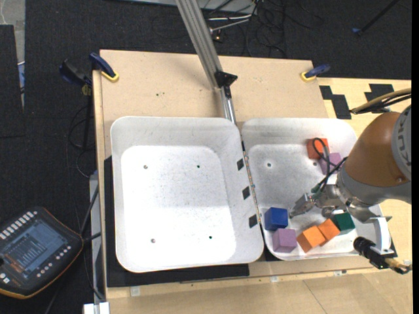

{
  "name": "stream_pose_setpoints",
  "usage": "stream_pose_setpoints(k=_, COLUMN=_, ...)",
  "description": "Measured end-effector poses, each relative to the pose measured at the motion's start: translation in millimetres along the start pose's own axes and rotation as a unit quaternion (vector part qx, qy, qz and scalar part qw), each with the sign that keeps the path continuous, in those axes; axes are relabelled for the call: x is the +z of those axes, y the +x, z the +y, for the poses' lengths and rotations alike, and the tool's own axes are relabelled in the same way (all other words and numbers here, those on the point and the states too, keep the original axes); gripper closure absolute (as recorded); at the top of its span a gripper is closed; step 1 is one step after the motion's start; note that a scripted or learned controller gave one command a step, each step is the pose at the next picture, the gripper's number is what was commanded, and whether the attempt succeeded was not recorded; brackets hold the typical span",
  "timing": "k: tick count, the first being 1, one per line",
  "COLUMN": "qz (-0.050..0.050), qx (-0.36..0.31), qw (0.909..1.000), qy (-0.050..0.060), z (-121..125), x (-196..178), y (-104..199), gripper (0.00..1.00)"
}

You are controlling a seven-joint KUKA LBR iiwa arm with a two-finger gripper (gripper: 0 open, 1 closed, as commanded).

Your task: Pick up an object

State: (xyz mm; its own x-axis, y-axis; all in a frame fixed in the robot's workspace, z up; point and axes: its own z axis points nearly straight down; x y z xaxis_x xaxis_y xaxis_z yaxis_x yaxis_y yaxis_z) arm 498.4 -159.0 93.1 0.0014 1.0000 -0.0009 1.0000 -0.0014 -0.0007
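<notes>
My pincer (305, 206) hung low in the right bin (288, 136), and I could not tell its state; just beside it lay a blue cube (275, 217), a purple cube (284, 239), an orange block (313, 235) and a green block (343, 224). Farther back, an orange piece (317, 148) and a pale purple piece (334, 160) lay near the rim. The left bin (131, 136) stood touching the right one on the wooden bench (163, 84), dark floor (52, 18) around it.
</notes>
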Motion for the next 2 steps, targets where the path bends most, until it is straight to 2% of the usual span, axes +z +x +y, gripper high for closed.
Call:
stream_pose_setpoints(k=1, qz=0.000, qx=0.000, qw=1.0000, qy=-0.002, z=1, x=-12, y=0, gripper=1.00)
stream_pose_setpoints(k=2, qz=-0.001, qx=-0.002, qw=1.0000, qy=-0.004, z=1, x=-76, y=1, gripper=1.00)
